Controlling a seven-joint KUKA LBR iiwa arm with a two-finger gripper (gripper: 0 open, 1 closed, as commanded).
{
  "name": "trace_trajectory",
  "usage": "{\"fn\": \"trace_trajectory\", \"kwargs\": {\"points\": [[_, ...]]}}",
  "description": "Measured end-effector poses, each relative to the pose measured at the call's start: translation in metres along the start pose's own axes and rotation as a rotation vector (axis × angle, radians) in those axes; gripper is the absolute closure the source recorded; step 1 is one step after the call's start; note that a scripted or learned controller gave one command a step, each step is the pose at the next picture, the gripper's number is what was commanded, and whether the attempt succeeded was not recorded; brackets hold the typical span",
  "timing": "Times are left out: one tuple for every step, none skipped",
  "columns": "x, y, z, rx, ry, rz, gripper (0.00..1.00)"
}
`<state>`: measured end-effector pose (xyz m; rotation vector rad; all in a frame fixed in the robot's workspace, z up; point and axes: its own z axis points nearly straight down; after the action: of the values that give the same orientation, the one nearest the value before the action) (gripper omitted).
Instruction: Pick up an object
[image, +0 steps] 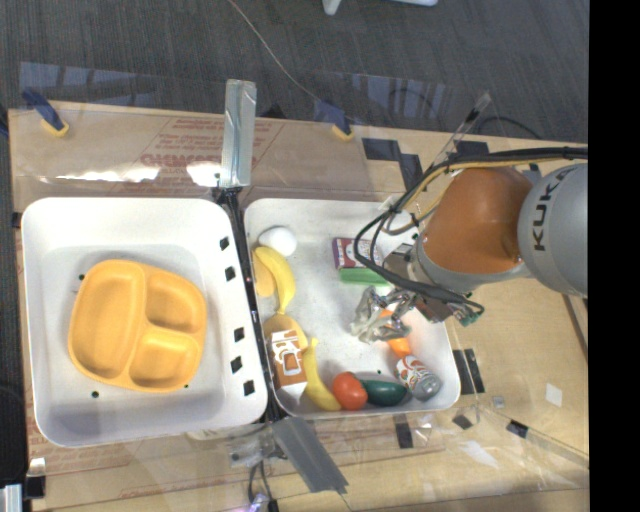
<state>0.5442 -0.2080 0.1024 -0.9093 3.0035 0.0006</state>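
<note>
In the right bin (300, 215), my gripper (380, 315) hovered, grip unclear; nothing lifted yet, can (416, 376) at five o'clock.

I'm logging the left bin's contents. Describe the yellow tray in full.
The yellow tray looks like moulded plastic, with rounded corners and three sunken compartments: one long one along one side and two smaller ones beside it. It lies flat and face up, turned slightly askew, on the floor of the left white bin. Nothing sits in its compartments, and nothing else touches it.
</note>
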Motion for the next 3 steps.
{"fn": "trace_trajectory", "kwargs": {"points": [[-0.0854,-0.0414,-0.0812,0.006,-0.003,0.145,1.00],[-0.0858,-0.0414,-0.0905,0.006,-0.003,0.143,1.00],[-0.0856,-0.0413,-0.0900,0.005,-0.003,0.144,0.00]]}}
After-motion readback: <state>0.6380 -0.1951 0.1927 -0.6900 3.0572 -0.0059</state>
